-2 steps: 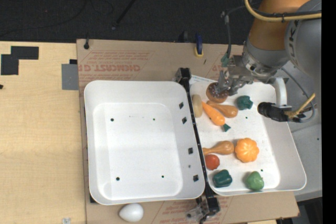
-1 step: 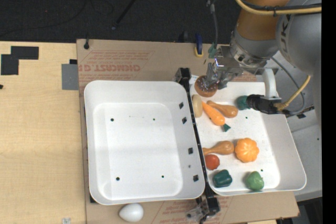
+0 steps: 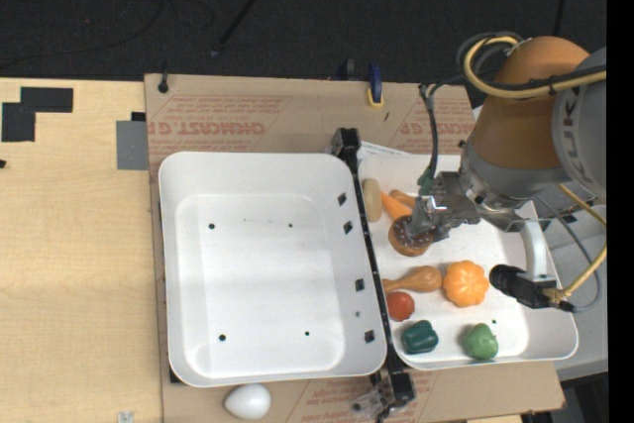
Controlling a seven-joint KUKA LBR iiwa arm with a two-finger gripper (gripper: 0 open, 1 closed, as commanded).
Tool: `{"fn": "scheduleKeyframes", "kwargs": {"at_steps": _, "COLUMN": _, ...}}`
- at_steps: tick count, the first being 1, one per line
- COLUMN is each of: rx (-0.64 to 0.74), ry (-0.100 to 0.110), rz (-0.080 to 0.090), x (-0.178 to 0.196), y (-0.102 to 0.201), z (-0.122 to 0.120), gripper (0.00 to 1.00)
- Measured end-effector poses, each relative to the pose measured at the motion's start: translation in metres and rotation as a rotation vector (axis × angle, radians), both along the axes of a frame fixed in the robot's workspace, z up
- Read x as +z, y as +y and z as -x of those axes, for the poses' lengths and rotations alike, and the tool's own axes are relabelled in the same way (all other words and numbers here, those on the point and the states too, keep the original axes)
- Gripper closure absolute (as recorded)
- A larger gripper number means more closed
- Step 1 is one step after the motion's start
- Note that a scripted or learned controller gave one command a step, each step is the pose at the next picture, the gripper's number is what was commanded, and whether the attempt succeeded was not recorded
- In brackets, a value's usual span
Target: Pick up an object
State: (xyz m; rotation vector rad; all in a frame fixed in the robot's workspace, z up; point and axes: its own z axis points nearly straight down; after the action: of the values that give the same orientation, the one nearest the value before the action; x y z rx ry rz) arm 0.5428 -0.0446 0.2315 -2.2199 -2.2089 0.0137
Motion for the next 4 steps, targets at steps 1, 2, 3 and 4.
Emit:
{"fn": "scheduleKeyframes", "kwargs": {"at_steps": 1, "rx": 0.006, "ry": -0.005, "rz": 0.000, "x": -0.048, "y": 0.024, "z": -0.017, "gripper": 1.00}}
{"fn": "scheduleKeyframes", "kwargs": {"at_steps": 2, "rx": 0.009, "ry": -0.013, "rz": 0.000, "x": -0.044, "y": 0.070, "z": -0.068, "gripper": 1.00}}
{"fn": "scheduleKeyframes", "kwargs": {"at_steps": 3, "rx": 0.008, "ry": -0.014, "rz": 0.000, "x": 0.004, "y": 0.121, "z": -0.081, "gripper": 1.00}}
{"fn": "scheduleKeyframes", "kwargs": {"at_steps": 4, "rx": 0.008, "ry": -0.013, "rz": 0.000, "x": 0.019, "y": 0.161, "z": -0.102, "gripper": 1.00}}
